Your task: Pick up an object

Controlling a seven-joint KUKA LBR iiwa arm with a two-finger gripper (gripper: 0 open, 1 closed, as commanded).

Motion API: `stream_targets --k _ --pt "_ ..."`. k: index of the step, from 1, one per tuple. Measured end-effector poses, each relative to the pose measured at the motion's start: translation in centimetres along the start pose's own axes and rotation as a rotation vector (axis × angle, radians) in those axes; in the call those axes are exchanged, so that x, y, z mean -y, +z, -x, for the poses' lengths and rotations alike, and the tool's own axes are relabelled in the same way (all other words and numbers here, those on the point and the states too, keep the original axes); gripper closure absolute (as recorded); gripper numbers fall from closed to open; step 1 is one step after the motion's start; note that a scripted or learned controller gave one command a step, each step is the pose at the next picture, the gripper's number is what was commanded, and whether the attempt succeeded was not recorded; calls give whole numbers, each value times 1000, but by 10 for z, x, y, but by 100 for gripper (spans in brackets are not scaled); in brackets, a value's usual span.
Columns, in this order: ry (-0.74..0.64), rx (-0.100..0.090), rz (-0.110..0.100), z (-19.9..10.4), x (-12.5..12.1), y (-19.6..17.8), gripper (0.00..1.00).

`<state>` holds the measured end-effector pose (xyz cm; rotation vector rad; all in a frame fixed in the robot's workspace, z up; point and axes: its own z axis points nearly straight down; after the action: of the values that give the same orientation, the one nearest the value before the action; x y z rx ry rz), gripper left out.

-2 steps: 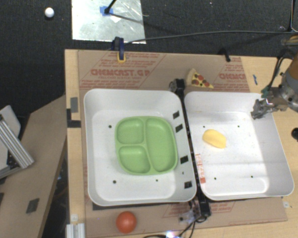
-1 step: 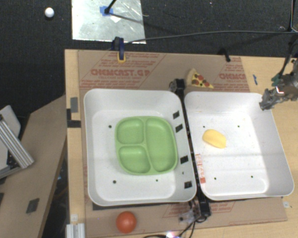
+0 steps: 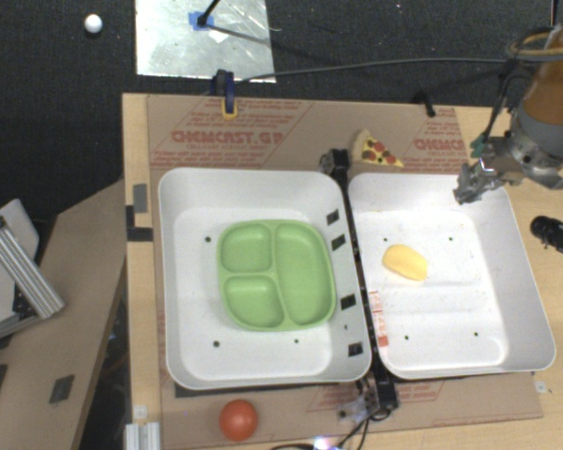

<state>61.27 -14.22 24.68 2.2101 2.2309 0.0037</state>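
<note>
Two shallow white bins are set side by side on the table (image 3: 291, 120). The left bin (image 3: 183, 251) carries a green tray (image 3: 276, 274) with three compartments, laid flat near its middle. In the right bin (image 3: 507, 279) a yellow object (image 3: 405, 262) is seen lying on the bin floor, left of the bin's centre and well apart from the walls.

The gripper (image 3: 469, 187) is found over the far right corner of the right bin, at its rim, with the grey arm (image 3: 544, 111) reaching in from the right. It is well apart from the yellow object, and nothing is seen between it and the bin. Whether it is wide or narrow cannot be told, since it is too small and blurred.

A pizza-slice toy (image 3: 377, 150) is placed on the table just behind the bins, near the seam between them. A red ball (image 3: 238, 419) rests on the table in front of the left bin.
</note>
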Motion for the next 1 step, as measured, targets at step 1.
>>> stream_targets --k 1 --pt "0 -1 1 -50 -8 -6 100"
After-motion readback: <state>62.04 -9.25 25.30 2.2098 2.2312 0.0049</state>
